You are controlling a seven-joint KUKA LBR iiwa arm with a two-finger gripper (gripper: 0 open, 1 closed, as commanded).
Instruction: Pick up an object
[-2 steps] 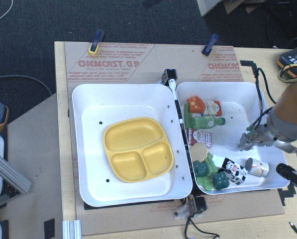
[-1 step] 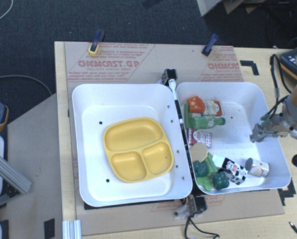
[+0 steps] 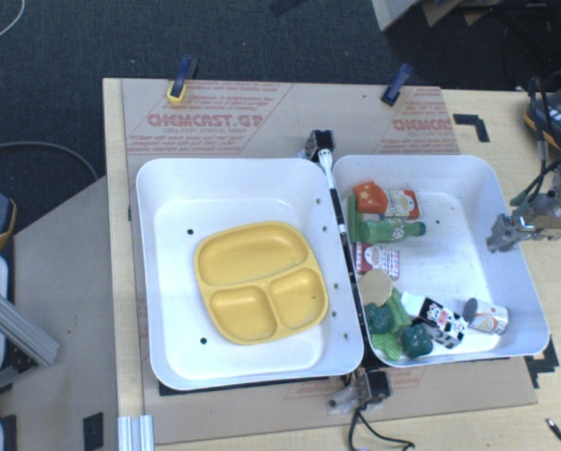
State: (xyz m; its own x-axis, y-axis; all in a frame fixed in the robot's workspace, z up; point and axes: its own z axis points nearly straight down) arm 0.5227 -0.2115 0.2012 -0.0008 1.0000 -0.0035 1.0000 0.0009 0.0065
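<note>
Covering the bench is a pale brown cardboard sheet (image 3: 261, 111) printed with red lettering, pinned along its far edge by two small clamps, one yellow-tipped (image 3: 179, 83) and one blue (image 3: 397, 85). Dark carpeted floor (image 3: 120, 17) surrounds the bench, with a thin light cable looping across it at the upper left.

Two shallow white plastic bins sit side by side on the sheet, their inner rims touching. The left bin (image 3: 167, 195) holds a yellow moulded plastic tray (image 3: 259, 280) with three compartments, one long and two smaller, lying slightly tilted in the middle of the floor. The right bin (image 3: 477, 186) holds a cluster of small things along its left and near sides: an orange and white packet (image 3: 385, 200) at the far end, a green bottle-like item (image 3: 385, 230) lying on its side just beneath it, a red and white printed card (image 3: 378, 260), a tan rounded piece (image 3: 378, 286), dark green toy vegetables (image 3: 400, 332) on a light green leaf shape, a black and white cow-patterned toy (image 3: 443, 322), and a small pale tube-shaped object (image 3: 488, 319) near the right wall.

The grey two-finger gripper (image 3: 507, 230) hangs at the right bin's right rim, well apart from every object, holding nothing. Whether its jaws are apart or together cannot be told at this size.
</note>
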